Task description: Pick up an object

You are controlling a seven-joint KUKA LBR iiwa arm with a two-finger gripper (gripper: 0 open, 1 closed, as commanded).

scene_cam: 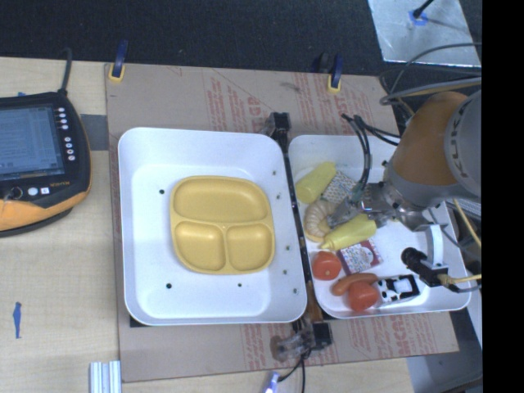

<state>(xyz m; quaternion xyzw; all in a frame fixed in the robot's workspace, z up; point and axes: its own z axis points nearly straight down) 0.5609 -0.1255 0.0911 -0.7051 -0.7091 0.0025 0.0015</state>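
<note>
The right bin (442,301) holds several small items. A yellow block (315,182) lies at the back left, with a pale curled shrimp-like piece (316,217) in front of it. A yellow bottle (350,232) lies tilted mid-bin. Nearer the front are a red tomato (326,265), a red packet (359,257), a sausage (354,282), a second red ball (363,297) and a black-and-white piece (400,287). My gripper (359,206) hangs low over the bin's middle, just above the yellow bottle and beside a speckled grey item (338,188).
The left bin (139,219) carries a yellow divided plate (221,223). A teach pendant (37,158) lies on the bench at far left. The arm's grey body with its orange band (426,150) and cables cover the right bin's back right.
</note>
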